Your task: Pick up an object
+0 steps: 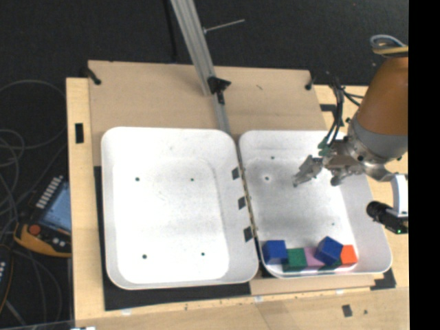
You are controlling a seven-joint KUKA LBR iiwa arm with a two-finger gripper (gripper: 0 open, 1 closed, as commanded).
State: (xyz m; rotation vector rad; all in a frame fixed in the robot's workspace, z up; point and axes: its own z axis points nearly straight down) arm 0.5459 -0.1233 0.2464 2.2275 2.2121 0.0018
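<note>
Blocks line the right bin's near wall, well below the gripper, fingers spread, holding nothing.

Lighting is even and moderately bright, with no hard glare. The white bins appear slightly washed out. The tool casts a soft grey shadow at 6 o'clock. The picture is grainy and mildly soft, and the floor is dark.

The grey arm with its orange band reaches in from the right, wrist tilted leftward. Its tool points left, fingers spread apart.
</note>
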